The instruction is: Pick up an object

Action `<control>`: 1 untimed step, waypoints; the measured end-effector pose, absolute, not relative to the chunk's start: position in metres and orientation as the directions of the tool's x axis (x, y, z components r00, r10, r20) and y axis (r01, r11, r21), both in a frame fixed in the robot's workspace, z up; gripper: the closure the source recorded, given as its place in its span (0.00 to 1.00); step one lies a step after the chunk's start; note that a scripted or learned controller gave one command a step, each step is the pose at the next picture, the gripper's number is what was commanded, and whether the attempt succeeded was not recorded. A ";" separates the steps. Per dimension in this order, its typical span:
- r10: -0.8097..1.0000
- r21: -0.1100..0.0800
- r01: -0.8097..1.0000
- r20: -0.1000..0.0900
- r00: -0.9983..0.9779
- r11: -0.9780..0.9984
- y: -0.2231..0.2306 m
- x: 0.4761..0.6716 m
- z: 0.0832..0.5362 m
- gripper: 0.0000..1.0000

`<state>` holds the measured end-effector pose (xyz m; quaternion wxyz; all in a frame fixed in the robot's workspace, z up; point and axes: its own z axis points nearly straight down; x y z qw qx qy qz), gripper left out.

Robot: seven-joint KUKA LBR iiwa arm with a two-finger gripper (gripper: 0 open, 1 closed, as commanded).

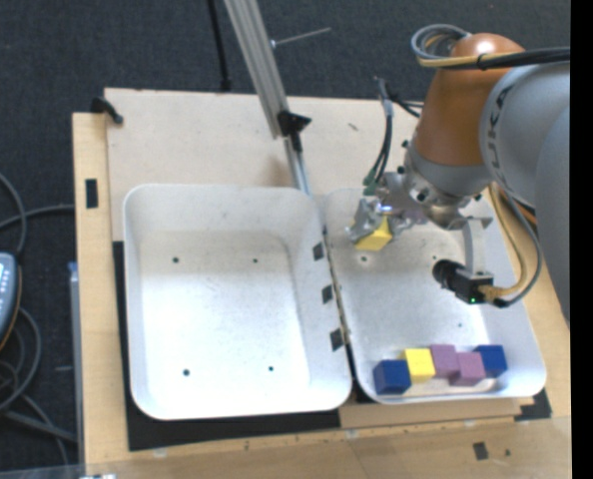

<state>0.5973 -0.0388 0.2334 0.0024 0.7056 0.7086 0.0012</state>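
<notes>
A yellow block (375, 237) sits between the metal fingers of the end effector (372, 230), right of centre in the frame, above the floor of the right bin (406, 297) near its upper left corner. The fingers are closed narrowly on the block, which appears lifted clear of the bin; judging from that, the pick looks made, though how secure the grip is cannot be told. The grey arm with its orange band (466, 98) reaches in from the upper right, bent steeply down so the end effector meets the bin from above.

Along the lower edge of the right bin four more blocks lie in a row, touching: a blue block (390, 376), a second yellow block (419, 363), a purple block (455, 363) and another blue block (490, 359). That makes five blocks: two yellow, two blue, one purple. The left bin (227, 297) lies just beside the right one on the counter (177, 128); two bins in all.
</notes>
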 end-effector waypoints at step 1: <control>1.000 0.008 1.000 0.000 -0.004 0.004 -0.030 0.593 0.299 1.00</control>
